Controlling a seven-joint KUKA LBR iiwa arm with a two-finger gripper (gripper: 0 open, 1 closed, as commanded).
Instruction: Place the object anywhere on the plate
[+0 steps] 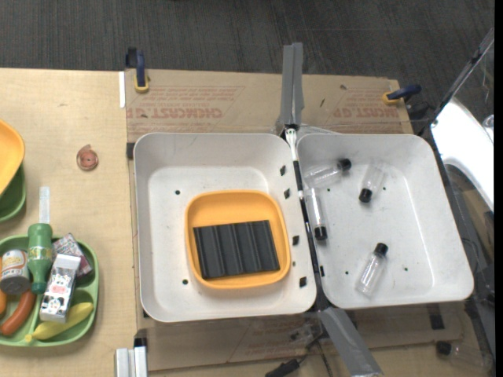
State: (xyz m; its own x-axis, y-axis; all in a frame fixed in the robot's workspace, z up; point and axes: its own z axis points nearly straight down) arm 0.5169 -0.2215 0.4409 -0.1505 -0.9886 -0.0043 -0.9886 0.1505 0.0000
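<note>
We see a black ridged block (236, 249) lying on the orange plate (236, 201) in the left bin (157, 210); four clear vials (371, 263) lie in the right bin (440, 234).

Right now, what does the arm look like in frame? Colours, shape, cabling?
At the view's right edge sits a smooth, rounded arm casing, pale grey to white and glossy, with no seams or markings I can make out. A thin dark line slants above it; I cannot tell whether it is a cable or a strut.

Green tray (85, 314) w/ toy food far left; pink disc (87, 159) on bench; clamps (138, 71) at back.
</note>
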